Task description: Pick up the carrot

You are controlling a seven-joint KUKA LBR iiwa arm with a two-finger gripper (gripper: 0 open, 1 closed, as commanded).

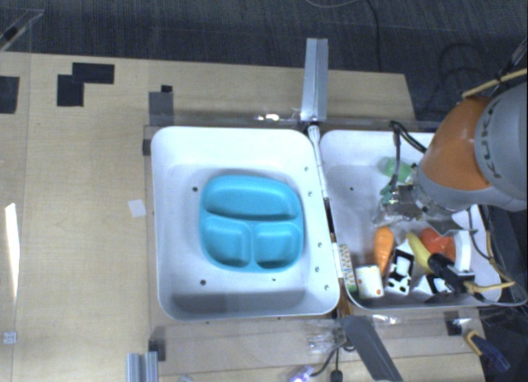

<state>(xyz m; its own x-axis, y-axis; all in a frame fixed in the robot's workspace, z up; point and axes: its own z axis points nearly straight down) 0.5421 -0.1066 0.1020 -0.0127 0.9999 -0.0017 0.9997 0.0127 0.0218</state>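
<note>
- The carrot [384, 247] lies in the right bin [351, 176], toward its near side, its length running far to near and its far tip just under the arm's wrist
- The arm [474, 153] reaches in from the right and hangs over the right bin, its orange band above the clutter; this placement suits a descent on the carrot, which sits just left of and below the wrist
- The pincer [402, 205] shows as a dark metal cluster at the end of the wrist, just far of the carrot; I cannot tell whether it is released or clenched, and nothing is seen between its tips
- Other things crowd the carrot: a black and white patterned block [401, 268] touches its near right side, a small white cylinder [369, 280] stands just near of it, and a yellow piece [419, 249] and a red piece [438, 242] lie to its right
- That crowding probably leaves little free room beside the carrot, so a grasp across its narrow width from above seems the likeliest approach
- The left bin [169, 232] holds a blue divided tray [250, 222], well apart from the work, on the tan surface [74, 232]
</note>
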